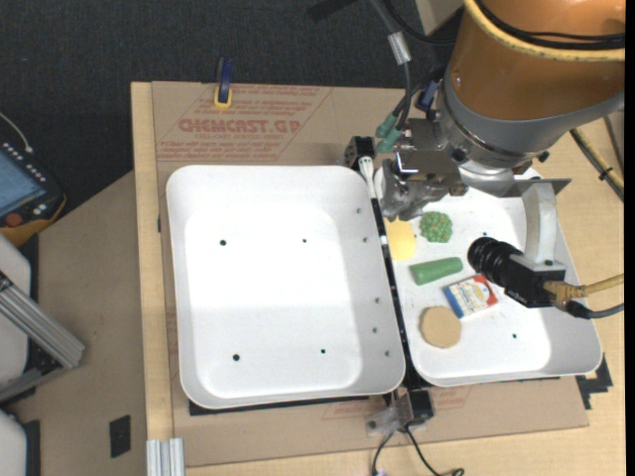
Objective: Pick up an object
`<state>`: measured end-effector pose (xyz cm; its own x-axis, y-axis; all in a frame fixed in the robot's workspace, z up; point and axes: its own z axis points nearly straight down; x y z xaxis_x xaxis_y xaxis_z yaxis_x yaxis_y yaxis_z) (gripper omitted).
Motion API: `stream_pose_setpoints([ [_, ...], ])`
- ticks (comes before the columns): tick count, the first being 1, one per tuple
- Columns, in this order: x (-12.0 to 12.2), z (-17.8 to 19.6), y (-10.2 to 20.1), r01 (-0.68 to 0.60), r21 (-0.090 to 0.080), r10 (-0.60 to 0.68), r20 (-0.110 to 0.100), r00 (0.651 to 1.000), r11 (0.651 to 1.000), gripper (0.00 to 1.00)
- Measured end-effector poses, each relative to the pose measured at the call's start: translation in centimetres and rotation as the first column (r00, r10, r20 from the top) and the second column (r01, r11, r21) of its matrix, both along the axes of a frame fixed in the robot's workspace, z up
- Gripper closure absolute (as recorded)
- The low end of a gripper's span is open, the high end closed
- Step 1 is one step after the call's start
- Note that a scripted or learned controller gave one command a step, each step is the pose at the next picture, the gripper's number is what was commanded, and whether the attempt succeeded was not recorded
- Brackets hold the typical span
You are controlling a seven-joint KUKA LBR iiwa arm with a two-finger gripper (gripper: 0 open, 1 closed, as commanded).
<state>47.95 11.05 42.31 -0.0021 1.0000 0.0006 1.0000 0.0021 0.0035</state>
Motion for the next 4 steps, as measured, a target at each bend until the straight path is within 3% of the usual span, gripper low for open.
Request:
stream_pose_setpoints([
  [1, -0.1, -0.6, 2.1, 0.0, -0.001, 0.0, -0.006, 1.0, 1.0, 1.0],
  [2, 0.0, -0.6, 2.0, 0.001, -0.001, -0.001, -0.005, 1.0, 1.0, 0.0],
  [3, 0.0, 0.5, 2.0, 0.001, -0.001, -0.001, -0.001, 1.0, 1.0, 1.0],
  [4, 0.0, 0.4, 2.0, 0.001, -0.001, -0.001, -0.003, 1.0, 1.0, 0.0],
])
